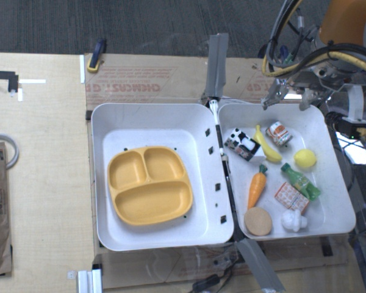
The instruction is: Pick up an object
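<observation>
Over the back rim of the right bin [329,118], your gripper [290,96] hangs with its fingers apart and nothing between them, so you are at the approach step with no object picked. The small can [279,133] lies nearest below, just beside the banana [265,145]. Come down forward of the rim; the lemon [305,158] has open floor around it, while the carrot [256,188] and bottle [301,182] sit closer together.
</observation>
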`<action>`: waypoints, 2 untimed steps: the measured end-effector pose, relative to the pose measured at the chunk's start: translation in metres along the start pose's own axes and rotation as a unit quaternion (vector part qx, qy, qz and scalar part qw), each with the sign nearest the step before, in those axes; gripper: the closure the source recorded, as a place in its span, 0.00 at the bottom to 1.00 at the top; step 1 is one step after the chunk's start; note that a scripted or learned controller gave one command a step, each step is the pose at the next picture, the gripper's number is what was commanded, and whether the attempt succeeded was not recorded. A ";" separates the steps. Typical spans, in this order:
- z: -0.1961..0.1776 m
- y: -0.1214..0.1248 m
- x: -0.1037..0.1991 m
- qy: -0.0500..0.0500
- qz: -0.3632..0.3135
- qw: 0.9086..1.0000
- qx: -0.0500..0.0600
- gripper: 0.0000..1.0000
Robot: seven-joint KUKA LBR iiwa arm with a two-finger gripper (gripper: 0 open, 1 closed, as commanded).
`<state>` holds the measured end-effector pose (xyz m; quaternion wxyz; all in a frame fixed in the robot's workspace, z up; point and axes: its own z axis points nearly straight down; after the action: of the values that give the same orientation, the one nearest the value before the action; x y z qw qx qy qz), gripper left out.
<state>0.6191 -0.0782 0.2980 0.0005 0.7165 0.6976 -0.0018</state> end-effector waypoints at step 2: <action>0.110 -0.022 -0.048 0.001 -0.060 0.998 0.000 0.00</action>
<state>0.5953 -0.1263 0.1881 -0.0002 0.6731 0.7395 -0.0014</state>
